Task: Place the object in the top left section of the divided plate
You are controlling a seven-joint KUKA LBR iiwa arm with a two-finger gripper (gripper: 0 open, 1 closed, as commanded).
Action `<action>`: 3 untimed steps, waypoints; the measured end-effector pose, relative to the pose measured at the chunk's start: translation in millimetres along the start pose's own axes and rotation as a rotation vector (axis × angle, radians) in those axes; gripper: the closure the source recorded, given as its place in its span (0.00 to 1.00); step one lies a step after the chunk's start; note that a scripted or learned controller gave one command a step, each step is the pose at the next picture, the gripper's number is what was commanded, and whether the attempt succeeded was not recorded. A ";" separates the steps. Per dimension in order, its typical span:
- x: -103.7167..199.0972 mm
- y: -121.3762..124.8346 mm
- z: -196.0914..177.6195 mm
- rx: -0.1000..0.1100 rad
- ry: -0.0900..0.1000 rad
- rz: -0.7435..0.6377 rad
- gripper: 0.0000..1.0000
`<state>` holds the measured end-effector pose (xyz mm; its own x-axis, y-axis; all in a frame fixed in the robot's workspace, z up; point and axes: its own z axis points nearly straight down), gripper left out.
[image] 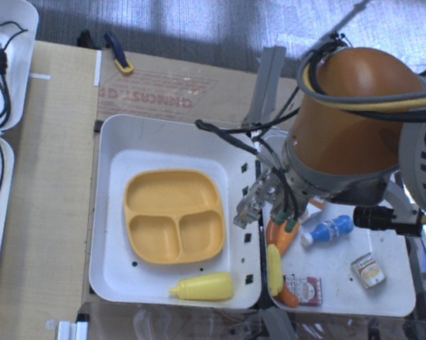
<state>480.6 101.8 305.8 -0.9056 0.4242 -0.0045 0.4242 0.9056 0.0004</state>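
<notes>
Yellow-orange divided plate (pixel 174 216) lies flat in the middle of the left-hand white bin (pixel 105 190), one long section along its far side, two smaller ones along its near side, all three bare. Yellow mustard bottle (pixel 204 286) lies on its side by that bin's front edge, just beside the plate, nozzle toward the front left corner.

Hand (pixel 259 202) hangs over the shared wall between the two bins, under the arm's big orange band (pixel 354 106). Cannot tell whether the hand is clenched or released; it is blurred and partly covered by cables, and no object can be made out in it.

Carrot (pixel 282 235), orange with a green top, lies in the right-hand bin (pixel 340 271) against its left edge, just beside and below the hand, well apart from the plate. A yellow oblong toy (pixel 274 268) lies just in front of the carrot. A red packet (pixel 305 289) sits near the front edge, a blue bottle (pixel 328 229) lies mid-bin, and a small carton (pixel 368 270) is toward the right edge.

Worktop (pixel 169 90) behind the bins is cardboard-covered.
</notes>
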 end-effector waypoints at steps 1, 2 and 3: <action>0.0 0.0 0.0 0.000 0.000 0.000 0.00; -1.3 0.5 -8.7 0.000 -0.002 0.000 1.00; -1.3 0.5 -8.7 0.000 -0.001 0.000 0.00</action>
<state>481.9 101.7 314.5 -0.9056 0.4241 -0.0058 0.4241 0.9056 -0.0001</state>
